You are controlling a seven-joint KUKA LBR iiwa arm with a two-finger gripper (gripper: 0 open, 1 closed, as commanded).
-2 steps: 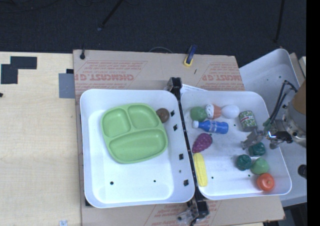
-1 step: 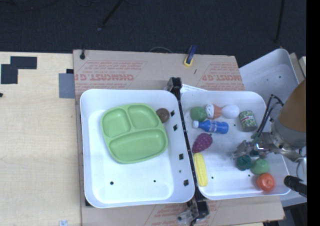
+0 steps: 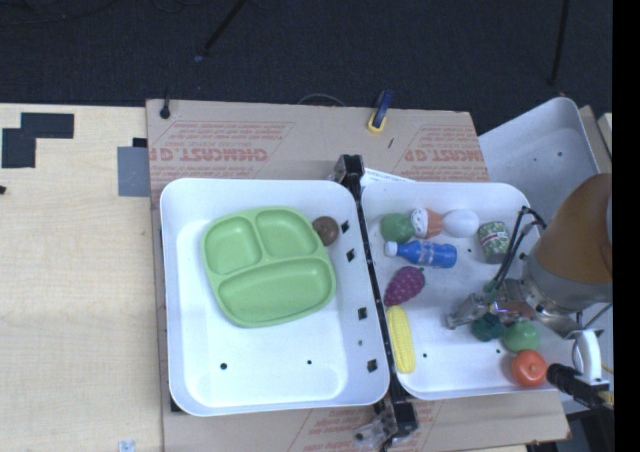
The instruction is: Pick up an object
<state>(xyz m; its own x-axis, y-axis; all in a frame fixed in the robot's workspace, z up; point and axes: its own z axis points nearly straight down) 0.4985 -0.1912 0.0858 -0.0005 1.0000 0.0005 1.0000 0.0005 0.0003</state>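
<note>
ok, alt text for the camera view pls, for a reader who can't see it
A robot arm reaches from the right into the right bin, its gripper low among toy foods: corn, grapes, a blue bottle. The left bin holds a green divided plate.

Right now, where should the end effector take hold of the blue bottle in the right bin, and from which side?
Grip the blue bottle across the middle of its body, coming from above. It lies on its side, white cap toward the divider, so its long round body offers two opposite flanks. The green toy and purple grapes lie close; descend straight.
</note>
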